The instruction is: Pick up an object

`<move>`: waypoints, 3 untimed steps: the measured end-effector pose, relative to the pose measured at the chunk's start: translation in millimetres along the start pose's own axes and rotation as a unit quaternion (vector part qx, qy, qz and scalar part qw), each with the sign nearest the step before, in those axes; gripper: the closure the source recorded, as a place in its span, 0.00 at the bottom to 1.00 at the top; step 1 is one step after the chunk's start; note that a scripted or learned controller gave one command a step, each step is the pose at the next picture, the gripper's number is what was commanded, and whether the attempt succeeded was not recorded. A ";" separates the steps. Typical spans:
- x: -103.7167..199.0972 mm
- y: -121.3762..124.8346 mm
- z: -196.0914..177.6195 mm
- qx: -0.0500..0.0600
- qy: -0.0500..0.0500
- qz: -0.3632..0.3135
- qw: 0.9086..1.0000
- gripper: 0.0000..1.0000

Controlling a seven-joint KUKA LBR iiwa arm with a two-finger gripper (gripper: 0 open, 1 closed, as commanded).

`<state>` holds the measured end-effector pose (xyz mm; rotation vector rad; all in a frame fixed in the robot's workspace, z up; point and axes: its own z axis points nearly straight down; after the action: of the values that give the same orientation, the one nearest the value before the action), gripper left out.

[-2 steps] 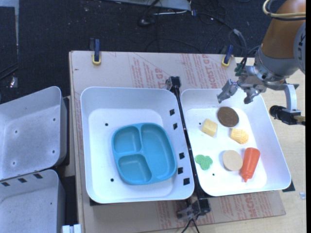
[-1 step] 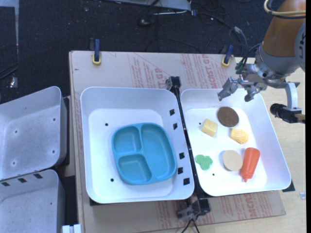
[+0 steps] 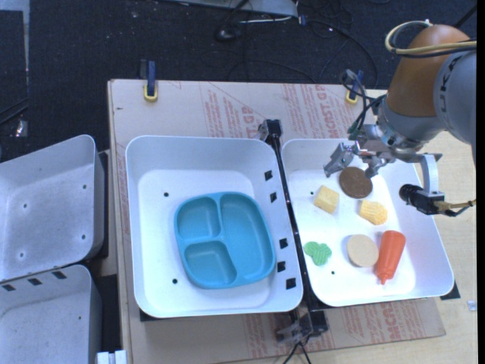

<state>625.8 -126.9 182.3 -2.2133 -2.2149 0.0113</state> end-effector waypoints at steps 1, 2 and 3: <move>-5.2 5.3 52.1 -0.001 0.000 0.000 1.000 0.00; -6.2 6.9 92.3 -0.005 -0.002 0.000 1.000 0.00; -6.0 8.0 83.7 -0.005 -0.002 0.000 1.000 1.00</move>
<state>632.8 -132.7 98.5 -2.2205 -2.2223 0.0032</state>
